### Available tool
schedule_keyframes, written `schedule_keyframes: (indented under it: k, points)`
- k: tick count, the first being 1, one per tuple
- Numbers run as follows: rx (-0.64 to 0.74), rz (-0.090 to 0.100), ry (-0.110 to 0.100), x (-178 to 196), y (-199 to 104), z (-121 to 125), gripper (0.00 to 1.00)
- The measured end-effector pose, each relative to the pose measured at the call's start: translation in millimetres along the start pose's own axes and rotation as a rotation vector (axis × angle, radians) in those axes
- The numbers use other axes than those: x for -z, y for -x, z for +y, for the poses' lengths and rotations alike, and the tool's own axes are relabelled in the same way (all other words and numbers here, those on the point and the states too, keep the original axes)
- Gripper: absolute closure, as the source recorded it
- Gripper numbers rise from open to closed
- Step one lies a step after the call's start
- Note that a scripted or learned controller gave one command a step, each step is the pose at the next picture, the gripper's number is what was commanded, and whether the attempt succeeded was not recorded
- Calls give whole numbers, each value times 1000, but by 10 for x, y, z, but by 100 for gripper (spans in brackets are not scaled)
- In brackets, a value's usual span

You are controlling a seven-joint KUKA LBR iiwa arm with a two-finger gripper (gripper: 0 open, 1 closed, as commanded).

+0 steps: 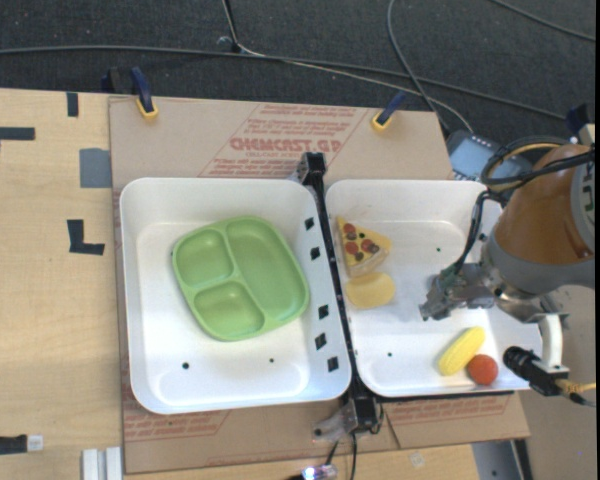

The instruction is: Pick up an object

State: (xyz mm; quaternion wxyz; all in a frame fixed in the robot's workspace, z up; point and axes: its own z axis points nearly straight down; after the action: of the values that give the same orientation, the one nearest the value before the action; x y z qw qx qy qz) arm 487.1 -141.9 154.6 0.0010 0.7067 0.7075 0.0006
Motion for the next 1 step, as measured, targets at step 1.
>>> schedule_keyframes:
  k: [1]
  points:
    - [1, -1, 3, 607, -59, 56, 100]
